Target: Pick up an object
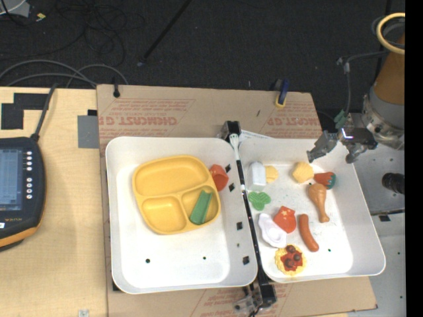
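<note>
We see the arm [390, 71] coming in from the right edge of the camera view, its orange band sitting high near the top corner and the grey wrist section just below it. From there the wrist angles down and to the left, ending in the gripper [338, 147]. We make out two dark fingers [322, 145] splayed apart, one pointing left and down, the other [355, 152] nearer the wrist; the jaws stand spread, with nothing between them. The gripper hangs above the upper right part of the scene, tilted rather than pointing straight down. A thin cable loops along the wrist.
</note>
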Controlling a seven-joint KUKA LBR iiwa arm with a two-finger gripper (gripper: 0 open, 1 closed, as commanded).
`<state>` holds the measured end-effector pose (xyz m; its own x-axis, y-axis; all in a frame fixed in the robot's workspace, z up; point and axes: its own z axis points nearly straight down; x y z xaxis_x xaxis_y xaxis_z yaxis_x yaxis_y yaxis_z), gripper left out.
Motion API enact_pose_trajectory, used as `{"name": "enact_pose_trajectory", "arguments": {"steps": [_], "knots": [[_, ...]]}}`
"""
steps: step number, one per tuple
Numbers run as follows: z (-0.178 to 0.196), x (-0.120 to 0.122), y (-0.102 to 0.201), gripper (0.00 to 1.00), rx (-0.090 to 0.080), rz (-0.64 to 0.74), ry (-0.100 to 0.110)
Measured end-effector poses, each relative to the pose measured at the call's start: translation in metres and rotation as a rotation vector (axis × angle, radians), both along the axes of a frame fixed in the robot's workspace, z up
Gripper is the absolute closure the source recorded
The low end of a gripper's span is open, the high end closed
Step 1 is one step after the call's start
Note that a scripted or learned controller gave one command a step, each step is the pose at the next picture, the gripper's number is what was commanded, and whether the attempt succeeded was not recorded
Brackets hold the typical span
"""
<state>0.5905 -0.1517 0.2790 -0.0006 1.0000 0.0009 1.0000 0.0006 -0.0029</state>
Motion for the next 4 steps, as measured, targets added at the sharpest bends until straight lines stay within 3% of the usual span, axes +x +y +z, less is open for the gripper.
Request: {"name": "enact_pose_trajectory", "arguments": {"steps": [1, 2, 3, 4], "knots": [[0.010, 0.000, -0.001, 1.00, 0.001, 0.001, 0.001], [-0.060, -0.055, 0.004, 1.00, 0.002, -0.001, 0.010], [-0.177, -0.001, 0.046, 1.00, 0.004, 0.003, 0.009], [-0.087, -0.042, 0.189, 1.00, 0.006, 0.014, -0.004]]}}
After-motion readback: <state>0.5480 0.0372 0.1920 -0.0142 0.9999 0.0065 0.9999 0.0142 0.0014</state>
